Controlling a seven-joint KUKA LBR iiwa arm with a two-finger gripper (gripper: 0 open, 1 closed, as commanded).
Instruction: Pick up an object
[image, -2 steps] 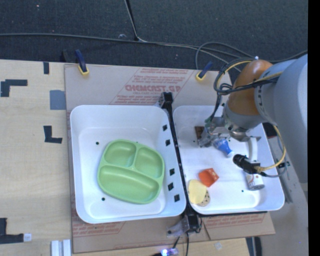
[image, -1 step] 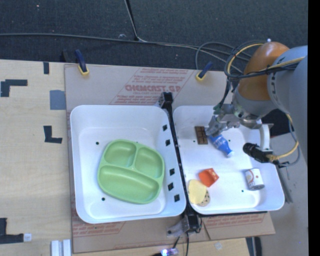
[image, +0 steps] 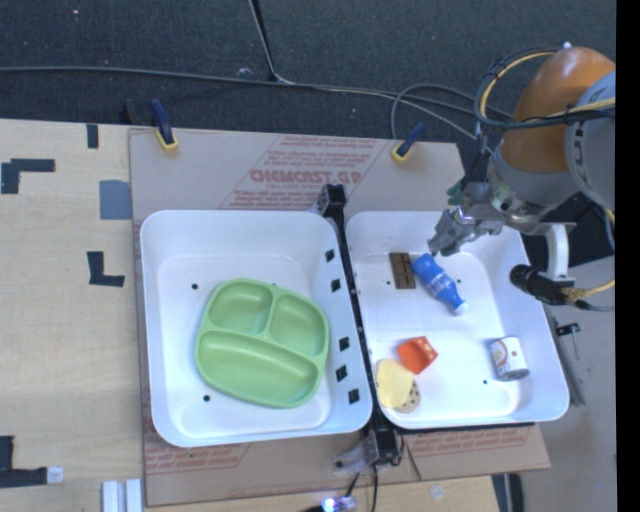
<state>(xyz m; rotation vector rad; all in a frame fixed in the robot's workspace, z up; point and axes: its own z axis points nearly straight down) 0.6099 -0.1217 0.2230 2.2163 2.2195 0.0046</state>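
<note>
The gripper (image: 447, 240) hangs in the upper part of the right bin (image: 535, 330), just above the upper end of the blue bottle (image: 438, 281); whether its fingers are parted or closed I cannot tell, and nothing shows between them; this looks like the approach, with no grasp made; the next move calls for a descent onto the bottle, lying tilted toward lower right beside a brown block (image: 402, 270); the arm enters from the upper right, wrist angled down-left; lower lie an orange packet (image: 418, 354), yellow piece (image: 397, 385) and small can (image: 508, 358).
</note>
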